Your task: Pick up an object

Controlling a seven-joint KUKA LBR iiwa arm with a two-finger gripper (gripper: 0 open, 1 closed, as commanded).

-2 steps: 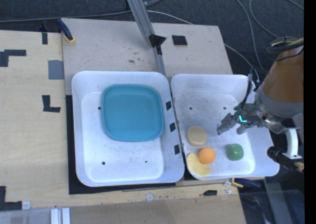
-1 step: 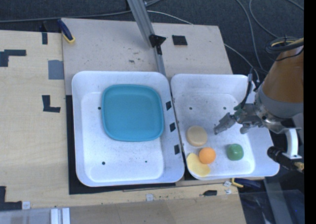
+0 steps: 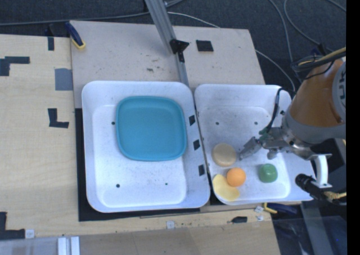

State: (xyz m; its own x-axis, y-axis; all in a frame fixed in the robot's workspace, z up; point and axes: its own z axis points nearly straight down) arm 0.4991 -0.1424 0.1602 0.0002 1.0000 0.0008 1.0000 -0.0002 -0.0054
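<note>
The pincer hung low over the near half of the right bin, reaching in from the right on the grey arm with its orange band. Its dark fingers pointed leftward toward a tan ball; the tips lay just beside that ball's right edge, but whether they were spread or closed could not be told, and nothing showed between them.

Near of the tan ball sat an orange ball, touching or almost touching a yellow piece that lay against the bin's near-left corner. To the right of the orange ball, apart from it, sat a green ball, close to the near wall and just near of the arm's wrist. All four things crowded the near strip of the right bin, leaving little room between them and the near rim. The far half of that bin lay bare and speckled, open up to its far wall.

The left bin touched the right one along a shared middle edge. A blue plate lay flat in it, toward the far side, well apart from the walls on the left and near sides, with bare floor around it.

A grey pole ran slantwise from the far edge down to the meeting of the two bins. The bench spread wide to the left, marked with dark tape patches, and black cables looped on the dark floor beyond the far right.
</note>
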